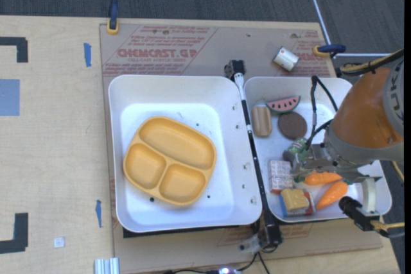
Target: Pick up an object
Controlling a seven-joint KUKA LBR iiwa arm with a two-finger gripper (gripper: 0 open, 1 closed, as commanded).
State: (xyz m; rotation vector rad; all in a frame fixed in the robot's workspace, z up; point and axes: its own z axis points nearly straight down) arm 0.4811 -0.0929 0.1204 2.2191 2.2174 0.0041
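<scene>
The gripper (302, 163) hangs low in the right bin (257, 138); whether its jaws are apart or together, I cannot tell. Just beside them lie two carrots (327, 186) and a yellow block (294, 200), probably the nearest candidates. Farther off sit a brown disc (293, 125), a watermelon slice (283, 103) and the divided yellow plate (169, 160).

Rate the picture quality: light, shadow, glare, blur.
Camera view: light is even and bright; the left bin is nearly washed out at its rim, though the yellow tray stays clear. Soft shadow falls under the arm onto the right bin. The claw and the toys around it are slightly soft, small details hard to tell. No strong distortion.
</scene>
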